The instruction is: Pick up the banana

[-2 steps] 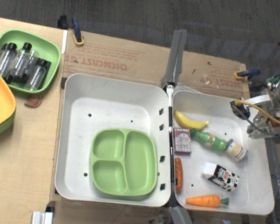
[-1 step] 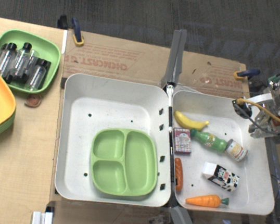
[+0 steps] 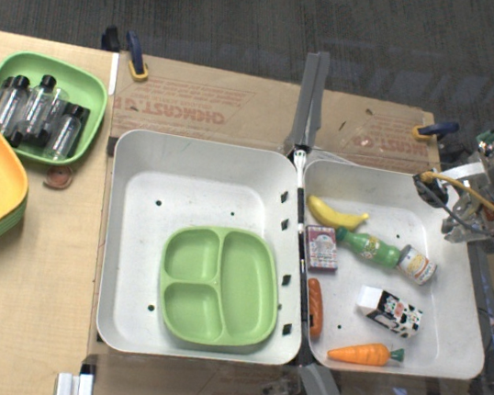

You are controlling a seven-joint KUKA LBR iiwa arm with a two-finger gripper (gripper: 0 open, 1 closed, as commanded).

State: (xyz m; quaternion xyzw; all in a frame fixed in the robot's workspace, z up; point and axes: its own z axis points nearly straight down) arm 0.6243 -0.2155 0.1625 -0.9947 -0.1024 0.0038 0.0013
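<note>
The yellow banana (image 3: 337, 215) lies in the right bin (image 3: 463, 301), at its far left near the divider between the bins. My gripper (image 3: 474, 217) hangs over the right bin's far right rim, well to the right of the banana and apart from it. Cables and the wrist hide its tips. Nothing is seen held in it.
Just in front of the banana lie a green bottle (image 3: 382, 252) and a small pink box (image 3: 321, 248). Nearer the front are a sausage (image 3: 314, 307), a black-and-white carton (image 3: 390, 309) and a carrot (image 3: 363, 354). The left bin (image 3: 132, 220) holds a green divided plate (image 3: 219, 285).
</note>
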